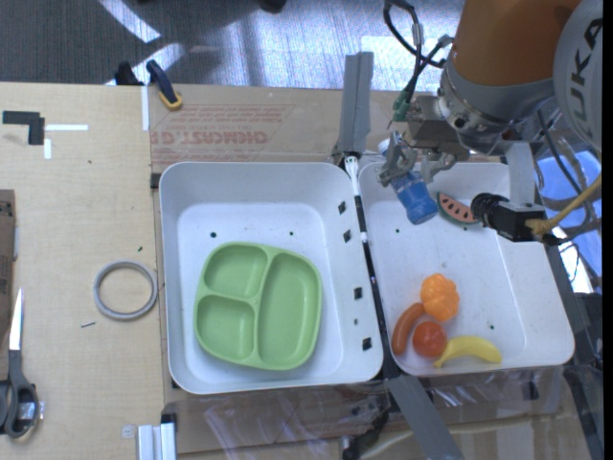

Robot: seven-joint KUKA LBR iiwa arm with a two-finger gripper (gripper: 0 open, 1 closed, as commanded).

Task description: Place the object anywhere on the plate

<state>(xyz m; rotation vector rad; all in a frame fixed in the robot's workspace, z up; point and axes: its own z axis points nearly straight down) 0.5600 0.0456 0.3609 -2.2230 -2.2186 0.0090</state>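
A green plate (259, 305) with three compartments lies in the left white bin (182, 257). My gripper (410, 174) hovers over the far left corner of the right bin (536, 295), to the right of the plate and farther back. A small blue object (418, 200) hangs between its fingers, tilted, and the gripper is shut on it. The blue object's top end is hidden by the fingers.
In the right bin lie a watermelon slice (458, 209), an orange (441, 295), a red sausage (406, 325), a tomato (428, 338) and a banana (469, 351). A tape ring (124, 288) and scissors (14, 396) rest on the bench at left.
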